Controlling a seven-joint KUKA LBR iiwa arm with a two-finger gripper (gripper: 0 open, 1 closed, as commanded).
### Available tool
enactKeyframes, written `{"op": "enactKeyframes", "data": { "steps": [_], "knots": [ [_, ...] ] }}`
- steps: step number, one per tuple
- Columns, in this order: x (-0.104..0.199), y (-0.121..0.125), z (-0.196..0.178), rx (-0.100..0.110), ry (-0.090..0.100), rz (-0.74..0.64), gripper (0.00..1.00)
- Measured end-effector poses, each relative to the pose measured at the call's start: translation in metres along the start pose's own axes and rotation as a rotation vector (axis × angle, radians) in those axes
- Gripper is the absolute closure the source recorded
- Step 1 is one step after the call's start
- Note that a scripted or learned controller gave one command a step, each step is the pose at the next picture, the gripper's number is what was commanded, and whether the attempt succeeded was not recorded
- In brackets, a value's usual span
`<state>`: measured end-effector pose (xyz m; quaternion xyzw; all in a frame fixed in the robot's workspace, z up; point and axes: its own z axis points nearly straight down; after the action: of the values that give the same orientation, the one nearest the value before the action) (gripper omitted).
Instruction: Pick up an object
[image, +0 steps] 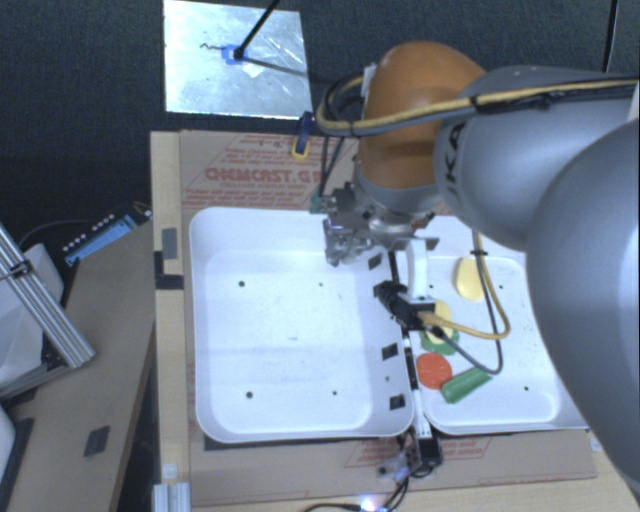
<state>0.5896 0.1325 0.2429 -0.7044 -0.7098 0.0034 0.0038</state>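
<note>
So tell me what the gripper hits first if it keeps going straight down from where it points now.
Most likely the bare white floor of the left bin near its upper right corner. The gripper points down there, with no object under it. Its height above the floor is unclear from this slanted view.

Arm (540, 150): grey, enters from right, bulks large across upper right.
Wrist band (415, 100): orange, above wrist.
Gripper (340, 245): pointing down, finger state indistinct.
</note>
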Motion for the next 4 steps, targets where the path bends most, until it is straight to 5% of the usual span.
{"op": "enactKeyframes", "data": {
  "steps": [1,2,3,4],
  "knots": [
    [-0.002,0.005,-0.015,-0.012,0.0,0.002,1.0],
    [-0.093,-0.007,-0.027,-0.012,-0.004,0.015,1.0],
    [-0.063,0.069,-0.012,-0.017,0.0,0.001,1.0],
    [-0.092,0.079,-0.077,-0.019,-0.001,0.007,1.0]
  ]
}}
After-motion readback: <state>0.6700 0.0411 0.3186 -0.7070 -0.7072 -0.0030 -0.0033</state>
